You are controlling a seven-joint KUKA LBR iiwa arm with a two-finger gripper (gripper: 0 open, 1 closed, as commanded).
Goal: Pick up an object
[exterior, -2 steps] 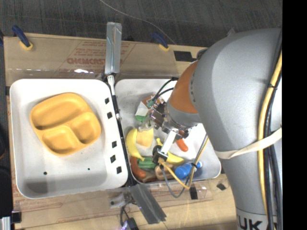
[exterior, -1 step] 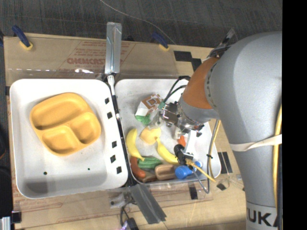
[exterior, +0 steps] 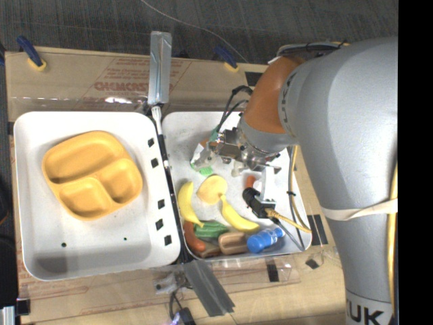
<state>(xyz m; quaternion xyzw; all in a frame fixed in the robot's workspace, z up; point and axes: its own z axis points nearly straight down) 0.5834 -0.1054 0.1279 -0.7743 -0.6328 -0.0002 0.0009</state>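
Grey arm's gripper [exterior: 233, 156] hung over right white bin [exterior: 177, 128], above yellow bananas [exterior: 238, 217]; finger state unclear.

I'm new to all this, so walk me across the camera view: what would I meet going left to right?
Yellow tray → divider → banana → apple slice → blue bottle → grey arm.

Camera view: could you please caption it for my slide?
Arm's gripper over right bin of toy food; yellow tray in left bin.
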